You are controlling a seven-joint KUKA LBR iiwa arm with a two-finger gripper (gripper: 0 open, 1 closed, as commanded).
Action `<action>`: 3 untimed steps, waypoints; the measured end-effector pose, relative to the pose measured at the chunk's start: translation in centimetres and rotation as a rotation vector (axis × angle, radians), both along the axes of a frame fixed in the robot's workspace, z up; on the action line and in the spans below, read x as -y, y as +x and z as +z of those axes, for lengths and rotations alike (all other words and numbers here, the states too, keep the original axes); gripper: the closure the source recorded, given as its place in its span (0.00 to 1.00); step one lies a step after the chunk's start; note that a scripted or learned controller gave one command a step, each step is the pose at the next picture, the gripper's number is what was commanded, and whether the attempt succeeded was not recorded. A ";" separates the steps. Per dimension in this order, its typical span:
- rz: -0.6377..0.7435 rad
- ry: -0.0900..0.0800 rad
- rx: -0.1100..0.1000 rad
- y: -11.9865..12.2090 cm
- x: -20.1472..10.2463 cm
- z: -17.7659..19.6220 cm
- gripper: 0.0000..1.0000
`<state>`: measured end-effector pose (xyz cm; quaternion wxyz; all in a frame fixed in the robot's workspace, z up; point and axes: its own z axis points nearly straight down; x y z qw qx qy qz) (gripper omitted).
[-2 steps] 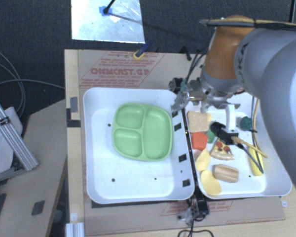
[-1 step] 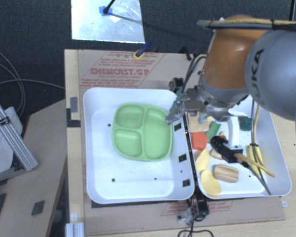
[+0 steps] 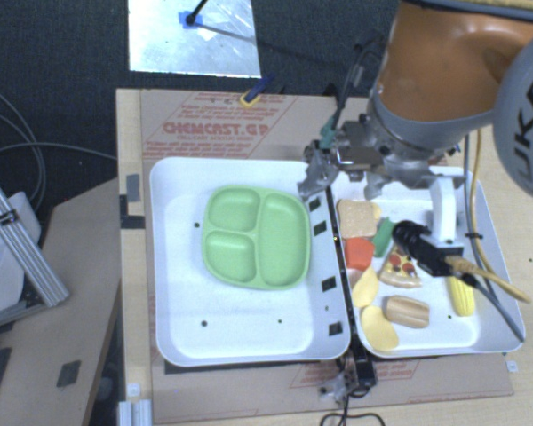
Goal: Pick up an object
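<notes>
- Two shallow white bins sit side by side on the surface (image 3: 75, 238): the left-hand bin (image 3: 240, 327) and the right-hand bin (image 3: 435, 337), with their inner rims touching.
- One green plate (image 3: 253, 238) lies flat in the left-hand bin, and we count three compartments in it.
- Eight toy foods, the things to pick from, lie in the right-hand bin.
- One tan bread slice (image 3: 358, 217) lies at the far end, with one green piece (image 3: 384, 235) just beside it.
- One red block (image 3: 359, 254) lies below the bread slice, near the shared rim.
- One pizza slice (image 3: 400, 272) lies mid-bin, and one brown bun (image 3: 407, 311) lies nearer us.
- Two pale yellow pieces (image 3: 364, 288) lie along the shared rim, one below the other.
- One yellow corn cob (image 3: 462, 295) lies toward the outer side.
- One arm (image 3: 444, 51) reaches in, and its end effector (image 3: 318, 174) is over the far end of the shared rim, near the bread slice.
- We cannot tell whether the end effector is apart or together.
</notes>
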<state>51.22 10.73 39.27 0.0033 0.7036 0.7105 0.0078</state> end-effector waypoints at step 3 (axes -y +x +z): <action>-0.008 -0.012 -0.030 -2.6 -12.1 -17.1 0.00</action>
